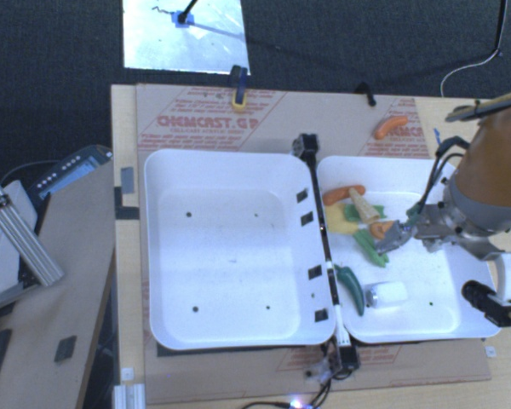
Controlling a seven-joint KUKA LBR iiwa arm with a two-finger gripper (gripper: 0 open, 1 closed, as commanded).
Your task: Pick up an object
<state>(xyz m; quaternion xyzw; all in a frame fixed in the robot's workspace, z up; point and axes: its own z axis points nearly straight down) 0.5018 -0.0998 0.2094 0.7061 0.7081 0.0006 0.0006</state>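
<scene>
grey two-finger gripper (394, 234) low in right white shallow bin (426, 318), tips at pile of small toys: green pod-shaped piece (370, 247), orange carrot-like piece (344, 194), tan piece (365, 206). open or closed: cannot tell. approach/grasp step, nothing seen held. next: close on green piece, lift straight. left white bin (230, 254) beside.

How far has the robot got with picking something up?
Done: the arm has reached into the right bin, and the gripper is down at the pile of toy food, by the green piece and the orange piece. In hand: nothing can be seen held yet; everything looks to be lying in the bin. Left: grabbing one object and lifting it. The white piece lies apart, untouched.
</scene>
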